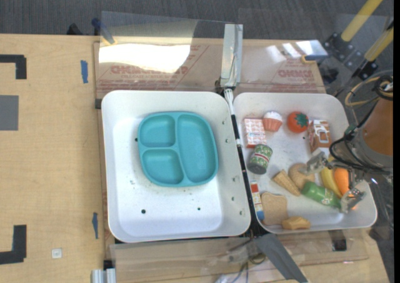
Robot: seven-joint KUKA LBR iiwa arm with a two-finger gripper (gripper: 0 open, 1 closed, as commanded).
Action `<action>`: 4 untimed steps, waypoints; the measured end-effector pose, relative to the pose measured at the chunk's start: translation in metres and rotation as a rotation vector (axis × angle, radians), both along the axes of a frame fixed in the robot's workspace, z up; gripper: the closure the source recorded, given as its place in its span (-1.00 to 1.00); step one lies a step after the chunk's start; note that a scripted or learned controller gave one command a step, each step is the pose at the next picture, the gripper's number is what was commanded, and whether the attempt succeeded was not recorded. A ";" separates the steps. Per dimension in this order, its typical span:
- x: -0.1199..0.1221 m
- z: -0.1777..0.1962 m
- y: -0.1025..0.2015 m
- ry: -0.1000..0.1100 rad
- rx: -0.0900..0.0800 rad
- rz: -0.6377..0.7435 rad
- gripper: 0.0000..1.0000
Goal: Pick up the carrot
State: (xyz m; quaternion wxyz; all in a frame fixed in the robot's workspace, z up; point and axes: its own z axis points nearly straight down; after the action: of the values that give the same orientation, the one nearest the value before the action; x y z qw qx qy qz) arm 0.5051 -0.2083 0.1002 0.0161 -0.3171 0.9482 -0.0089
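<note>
You're looking down at a slant on both bins, and the action is sitting at the right edge of the right bin (pixel 359 216). The carrot (pixel 340 181), a short orange piece, is lying against that bin's right wall, pressed up beside a yellow banana-like piece (pixel 327 178) and just above a green pepper-like piece (pixel 319 193). Your gripper (pixel 345 183) is working right on that spot, its metal fingers (pixel 351 197) showing around the carrot, one side toward the bin's middle, the other near the wall. Whether they're spread or pinching, I cannot tell; cables and the grey-orange arm are crowding the view there.

So I'm judging you're at the grasp itself: the reach looks done, the carrot is still resting low in the bin, and the lift is what's left.

Watch the clutter. The banana piece and the green piece are touching the carrot, so either could be getting caught up in the pinch. A beige wedge (pixel 285 181) and a bread slice (pixel 274 203) are lying nearer the middle, a small can (pixel 260 158) to their left, a tomato (pixel 297 122), a pink cupcake-like toy (pixel 272 121) and two small cartons toward the far side. All of those are sitting apart from your target.

Over in the left bin (pixel 119 150), a teal divided plate (pixel 177 148) is lying flat, well away from the work.
</note>
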 end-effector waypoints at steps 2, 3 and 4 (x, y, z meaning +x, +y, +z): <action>0.002 0.015 -0.001 -0.025 -0.001 0.014 1.00; 0.027 0.075 0.073 0.024 0.006 0.112 1.00; 0.021 0.043 0.002 0.032 0.003 0.229 1.00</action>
State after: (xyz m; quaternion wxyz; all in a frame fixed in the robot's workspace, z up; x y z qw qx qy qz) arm 0.5258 -0.2066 0.1435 0.0026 -0.4234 0.9059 -0.0005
